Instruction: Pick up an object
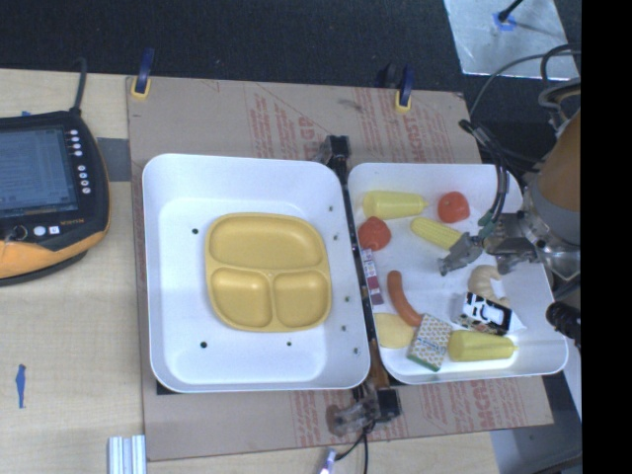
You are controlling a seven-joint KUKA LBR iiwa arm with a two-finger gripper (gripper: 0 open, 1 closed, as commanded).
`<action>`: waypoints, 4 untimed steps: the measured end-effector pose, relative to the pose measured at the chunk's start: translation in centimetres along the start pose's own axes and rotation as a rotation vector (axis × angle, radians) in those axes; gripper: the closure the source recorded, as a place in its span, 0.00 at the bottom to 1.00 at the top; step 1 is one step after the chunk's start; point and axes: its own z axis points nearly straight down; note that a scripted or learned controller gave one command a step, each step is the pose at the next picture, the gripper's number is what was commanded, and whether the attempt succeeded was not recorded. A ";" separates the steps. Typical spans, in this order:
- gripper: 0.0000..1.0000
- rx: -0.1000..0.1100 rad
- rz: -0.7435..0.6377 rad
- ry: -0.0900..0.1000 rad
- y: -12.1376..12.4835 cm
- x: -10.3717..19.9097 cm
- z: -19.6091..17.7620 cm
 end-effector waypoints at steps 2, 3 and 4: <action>0.00 -0.034 -0.007 -0.007 -1.9 3.5 11.8; 1.00 -0.003 -0.008 -0.003 -2.8 3.4 11.8; 1.00 -0.003 0.002 -0.001 -2.9 -2.8 1.5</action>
